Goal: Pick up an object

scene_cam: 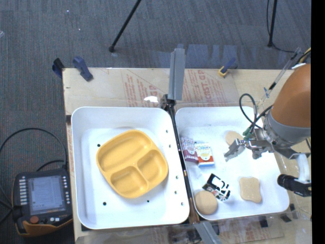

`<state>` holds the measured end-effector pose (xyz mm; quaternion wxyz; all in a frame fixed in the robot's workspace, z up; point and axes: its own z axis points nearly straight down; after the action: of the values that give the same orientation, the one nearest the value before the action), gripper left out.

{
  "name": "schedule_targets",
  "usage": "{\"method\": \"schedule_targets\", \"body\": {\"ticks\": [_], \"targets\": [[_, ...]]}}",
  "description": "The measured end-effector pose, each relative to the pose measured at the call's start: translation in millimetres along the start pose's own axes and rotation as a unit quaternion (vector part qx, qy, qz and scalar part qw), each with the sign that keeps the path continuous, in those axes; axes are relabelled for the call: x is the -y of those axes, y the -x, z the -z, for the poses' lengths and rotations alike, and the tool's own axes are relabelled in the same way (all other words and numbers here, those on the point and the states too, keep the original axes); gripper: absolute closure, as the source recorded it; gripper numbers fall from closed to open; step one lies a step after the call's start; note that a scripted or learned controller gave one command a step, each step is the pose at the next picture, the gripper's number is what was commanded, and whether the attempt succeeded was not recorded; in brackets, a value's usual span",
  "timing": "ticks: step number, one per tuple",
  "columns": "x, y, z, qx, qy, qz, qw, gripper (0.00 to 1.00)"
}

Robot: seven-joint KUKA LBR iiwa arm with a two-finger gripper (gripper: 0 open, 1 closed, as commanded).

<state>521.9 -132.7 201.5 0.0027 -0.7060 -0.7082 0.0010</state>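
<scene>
My gripper (234,150) hangs over the middle of the right bin (223,117), and its fingers stand open with nothing between them. Just left of it lies a small white, orange and blue box (204,155) beside a red-and-white packet (188,149). A round tan piece (233,136) lies just behind the gripper. Toward the front of the bin are a black-and-white object (218,186), a round bread roll (206,202) and a tan toast-shaped slice (250,189).
The left bin (86,126) holds a yellow divided plate (132,163). A grey divider post (176,78) stands between the bins at the back. Cables (249,111) loop off the arm's wrist above the right bin. A teach pendant (40,194) lies on the floor at left.
</scene>
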Motion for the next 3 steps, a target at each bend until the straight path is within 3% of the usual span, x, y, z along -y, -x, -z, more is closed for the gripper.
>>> {"method": "schedule_targets", "body": {"ticks": [1, 2, 3], "targets": [[35, -24, -96, 0.0, 0.012, -0.037, 0.9992, 0.0], [36, -41, -101, 0.004, 0.018, -0.073, 0.9971, 0.0], [32, -44, -87, 0.0, 0.022, -0.073, 0.9971, 1.0]]}}
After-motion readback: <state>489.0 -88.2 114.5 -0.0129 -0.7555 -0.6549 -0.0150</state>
